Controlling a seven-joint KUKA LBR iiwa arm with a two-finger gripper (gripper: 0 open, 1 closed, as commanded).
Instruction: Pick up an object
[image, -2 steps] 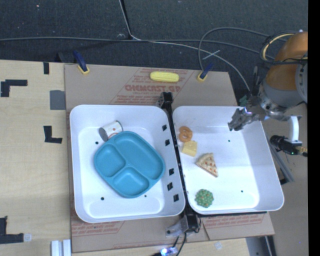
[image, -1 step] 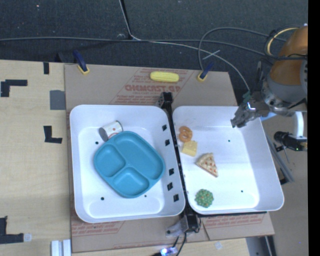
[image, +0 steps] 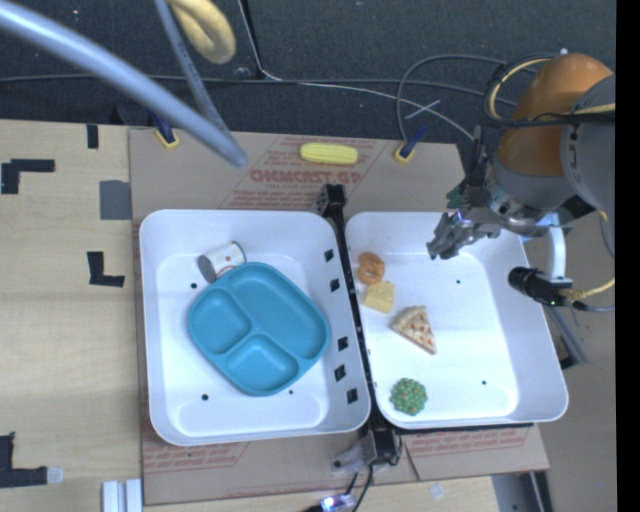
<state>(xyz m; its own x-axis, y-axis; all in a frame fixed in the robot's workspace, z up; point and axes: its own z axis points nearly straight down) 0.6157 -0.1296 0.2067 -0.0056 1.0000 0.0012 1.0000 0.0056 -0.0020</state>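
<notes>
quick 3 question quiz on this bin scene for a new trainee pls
1. True or false: the blue tray lies in the right bin.
2. Which item lies nearest the front rim of the right bin? A) pizza slice B) green broccoli piece C) donut
3. Fill in: the tool hangs over the ___ bin.

Key: 1 false, the tray lies in the left bin, beside a small cup. 2 B. 3 right.

My arm reaches in from the worktop's right edge, wrist bent downward, end effector (image: 447, 243) hanging near the far side.
</notes>
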